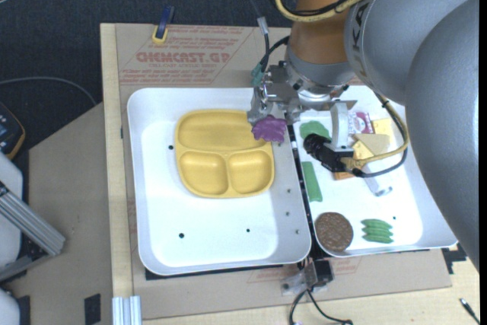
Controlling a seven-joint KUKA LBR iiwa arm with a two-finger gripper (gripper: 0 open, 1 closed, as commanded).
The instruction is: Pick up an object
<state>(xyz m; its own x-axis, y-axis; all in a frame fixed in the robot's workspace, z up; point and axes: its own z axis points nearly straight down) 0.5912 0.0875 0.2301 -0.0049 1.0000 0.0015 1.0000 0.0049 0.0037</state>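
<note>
hiding tool tips — purple object

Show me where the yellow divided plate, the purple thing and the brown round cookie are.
yellow divided plate (pixel 221 135): camera view, on its large upper compartment.
purple thing (pixel 269 129): camera view, on its middle, at the plate's right edge.
brown round cookie (pixel 334 231): camera view, on the centre of its top face.
</note>
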